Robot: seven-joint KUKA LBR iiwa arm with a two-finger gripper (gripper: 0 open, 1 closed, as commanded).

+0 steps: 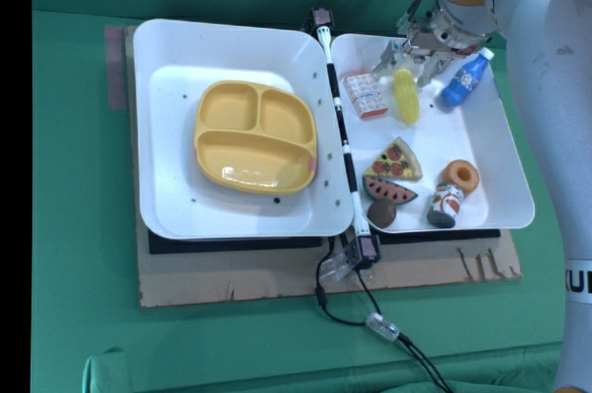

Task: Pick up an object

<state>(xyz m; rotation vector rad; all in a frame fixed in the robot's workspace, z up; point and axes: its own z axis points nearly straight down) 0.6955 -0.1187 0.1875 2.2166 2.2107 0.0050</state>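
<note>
Near edge of our right bin [518, 197]: can [446, 205], donut [460, 176], watermelon slice [388, 189], pizza slice [396, 160]. Further back, the corn [406, 95] lies long axis front-to-back, directly under our gripper [409, 60], jaws spread wide and holding nothing. Carton [366, 95] and blue bottle [464, 79] flank it closely.

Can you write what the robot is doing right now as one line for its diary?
phase: reaching | pincer: open above corn cob | holding: nothing | bin: right bin | nearby: blue bottle
</note>
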